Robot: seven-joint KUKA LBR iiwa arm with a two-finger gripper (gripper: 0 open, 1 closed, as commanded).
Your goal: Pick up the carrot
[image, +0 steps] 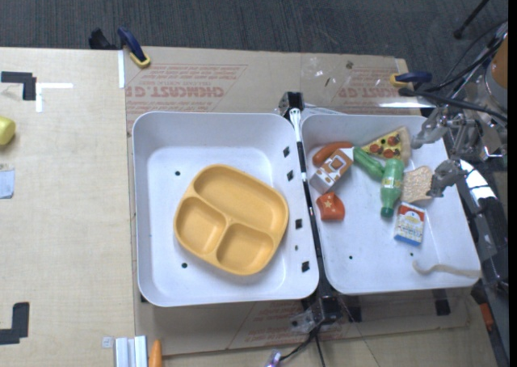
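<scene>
Carrot (331, 151) lies well left of the end effector (446, 165), at the far side of the right bin (380, 272) — touching a small carton (332, 171). Whether the end effector is open, I cannot tell. Descend along the carrot's free upper side, clear of the carton.

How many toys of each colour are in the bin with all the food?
Orange or red: 3, a carrot, a small carton and a tomato-like piece
Green: 2, a bottle and a green vegetable
Yellow: 1, a pizza slice
Tan: 1, a cracker
White: 1, a small box
Total: 8
</scene>
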